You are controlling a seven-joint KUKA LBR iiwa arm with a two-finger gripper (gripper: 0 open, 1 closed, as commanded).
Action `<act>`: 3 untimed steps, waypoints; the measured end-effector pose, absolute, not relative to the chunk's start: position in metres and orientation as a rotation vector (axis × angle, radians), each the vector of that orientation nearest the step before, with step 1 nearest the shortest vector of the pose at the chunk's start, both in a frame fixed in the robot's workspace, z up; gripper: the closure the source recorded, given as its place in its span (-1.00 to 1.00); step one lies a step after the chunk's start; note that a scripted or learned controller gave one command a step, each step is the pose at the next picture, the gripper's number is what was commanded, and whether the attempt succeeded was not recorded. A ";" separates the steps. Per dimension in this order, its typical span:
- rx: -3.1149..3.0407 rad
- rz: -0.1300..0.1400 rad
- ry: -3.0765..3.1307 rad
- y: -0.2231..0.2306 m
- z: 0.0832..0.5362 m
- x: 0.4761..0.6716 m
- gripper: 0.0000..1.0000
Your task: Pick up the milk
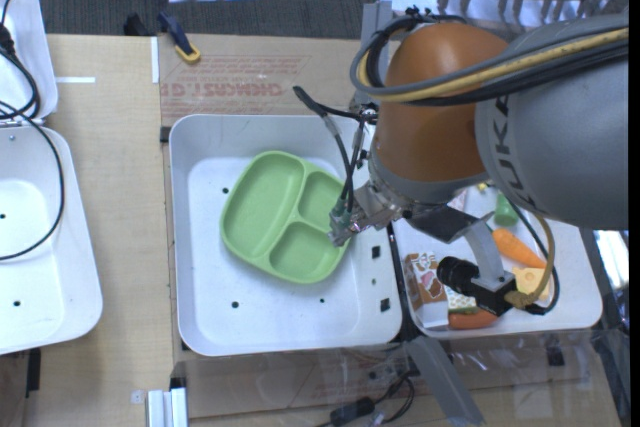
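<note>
Right of gripper (343,227), milk (425,279) in other bin; apart.

The wooden bench (110,215) carries two shallow white bins side by side: the left bin (200,245) sits near the bench's middle, and the right bin (580,300) touches it toward the right edge. A yellow and blue clamp (178,37) lies at the bench's far edge.

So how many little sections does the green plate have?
3. The green plate lies in the left bin: one long section on its left side, one at its upper right beside the gripper, one at its lower right.
</note>
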State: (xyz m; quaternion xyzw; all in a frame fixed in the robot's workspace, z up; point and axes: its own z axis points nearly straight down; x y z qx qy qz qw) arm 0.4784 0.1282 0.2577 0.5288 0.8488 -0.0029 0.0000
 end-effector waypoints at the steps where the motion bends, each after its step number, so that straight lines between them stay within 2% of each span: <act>1: 0.772 -0.003 3.047 0.150 0.250 0.478 1.00; 2: 0.268 -0.001 3.130 0.181 0.242 0.478 1.00; 3: 0.116 -0.001 3.139 0.228 0.193 0.516 1.00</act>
